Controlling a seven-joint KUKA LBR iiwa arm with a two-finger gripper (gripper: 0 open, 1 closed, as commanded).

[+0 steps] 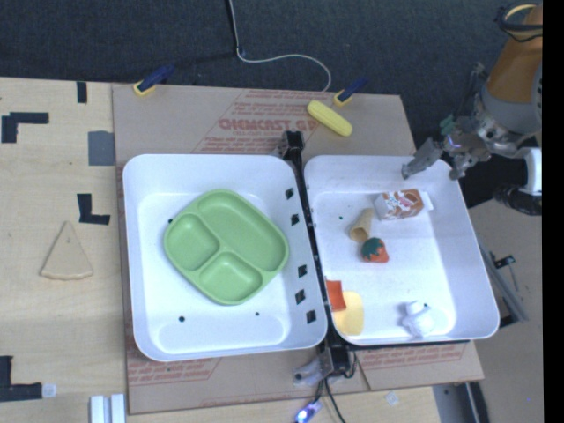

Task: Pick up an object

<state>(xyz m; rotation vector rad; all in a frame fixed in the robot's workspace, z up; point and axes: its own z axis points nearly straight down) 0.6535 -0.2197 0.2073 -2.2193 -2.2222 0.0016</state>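
Objects lie untouched in the right bin (467,236): a wrapped snack (402,204) nearest the claw (434,155), which hangs over the bin's far corner, holding nothing; I cannot tell its opening. Picking remains undone.

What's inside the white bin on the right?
The right bin holds a clear packet, a small tan cone-shaped thing, a red and green toy, an orange and yellow piece and a small white thing. Whatever lies beneath them is covered.
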